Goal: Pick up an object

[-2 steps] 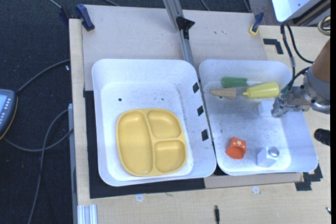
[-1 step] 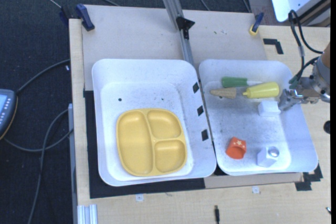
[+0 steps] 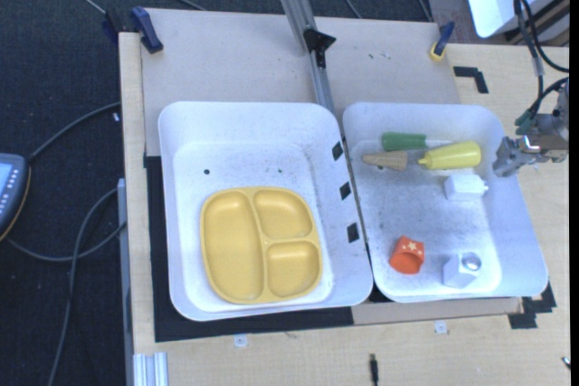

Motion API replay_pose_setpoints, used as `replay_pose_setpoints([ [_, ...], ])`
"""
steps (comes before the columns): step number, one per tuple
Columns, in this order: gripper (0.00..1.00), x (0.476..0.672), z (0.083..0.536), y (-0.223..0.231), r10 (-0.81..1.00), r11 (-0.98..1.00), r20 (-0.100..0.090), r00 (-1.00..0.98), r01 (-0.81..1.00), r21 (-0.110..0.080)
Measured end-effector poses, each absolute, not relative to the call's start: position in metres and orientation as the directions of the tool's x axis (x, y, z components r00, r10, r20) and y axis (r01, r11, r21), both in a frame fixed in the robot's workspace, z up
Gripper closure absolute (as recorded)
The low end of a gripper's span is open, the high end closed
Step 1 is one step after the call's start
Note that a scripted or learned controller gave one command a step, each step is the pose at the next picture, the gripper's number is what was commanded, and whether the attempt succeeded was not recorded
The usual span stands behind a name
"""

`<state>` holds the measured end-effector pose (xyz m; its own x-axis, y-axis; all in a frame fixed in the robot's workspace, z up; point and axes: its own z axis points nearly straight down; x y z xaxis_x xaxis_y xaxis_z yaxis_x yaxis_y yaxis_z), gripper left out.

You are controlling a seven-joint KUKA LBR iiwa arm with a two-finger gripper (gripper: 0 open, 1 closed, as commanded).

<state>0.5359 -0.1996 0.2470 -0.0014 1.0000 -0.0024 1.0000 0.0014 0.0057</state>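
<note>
— Since you work the bench, what lies on it, from the left?

— The left bin holds a yellow divided tray, lying flat near its front, likely parked there so the other bin keeps the loose pieces. In the right bin, along the far side, sit a green cylinder, a tan wooden piece and a yellow piece, the three bunched close together. Just in front of them is a white block. Near the front rest an orange cup and a grey block, apart from each other.

— And you?

— My gripper hangs at the right bin's right rim, near the yellow piece and white block. How far my jaws stand apart I cannot tell, and nothing sits between them. I judge the pick not yet made; the white block looks nearest.
</note>
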Motion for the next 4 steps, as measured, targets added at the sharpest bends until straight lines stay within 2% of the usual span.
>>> replay_pose_setpoints([
  [1,1.00,0.532,0.242,-0.157,1.000,0.005,0.002,-0.005,1.000,-0.002],
  [2,1.00,0.521,0.246,-0.097,1.000,0.007,0.004,-0.007,1.000,-0.003],
  [4,1.00,0.511,0.220,0.014,1.000,0.006,0.003,-0.006,1.000,-0.005],
])
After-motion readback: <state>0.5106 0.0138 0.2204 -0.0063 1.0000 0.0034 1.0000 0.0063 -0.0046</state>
